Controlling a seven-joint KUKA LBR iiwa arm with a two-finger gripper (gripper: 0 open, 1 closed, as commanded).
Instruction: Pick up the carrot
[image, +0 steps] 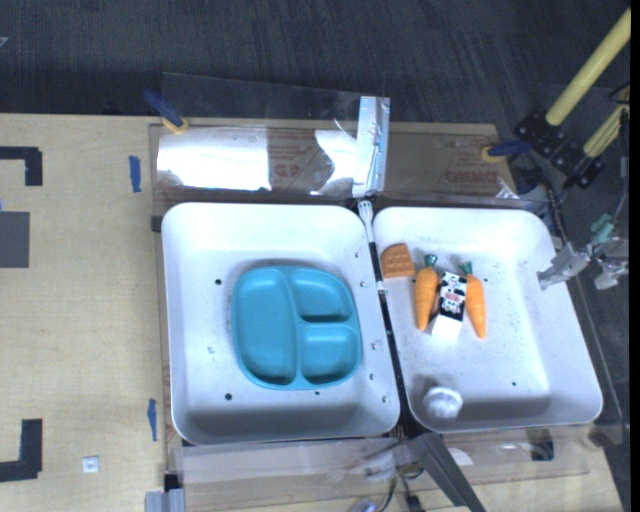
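My gripper (580, 268) hung at the right rim of the right bin (520, 222), just outside its wall, and it was too small and blurred there for me to make out whether it was spread or closed. Nothing showed in its grasp.

Two carrots lay in that bin, in its upper middle, both pointing roughly lengthwise with their green tops toward the far wall. The left carrot (426, 296) lay just beside a small brown bread piece (397, 261), which sat near the bin's left wall. The right carrot (476, 306) lay a little lower. Between them sat a small black-and-white carton (452, 300), touching or nearly touching both; I could not tell which. Both carrots were well apart from my gripper, with bare white floor between.

Near the front wall of the same bin rested a round grey thing (442, 403), apart from the rest.

The left bin (190, 232) held a blue divided plate (297, 325), lying flat in its middle.
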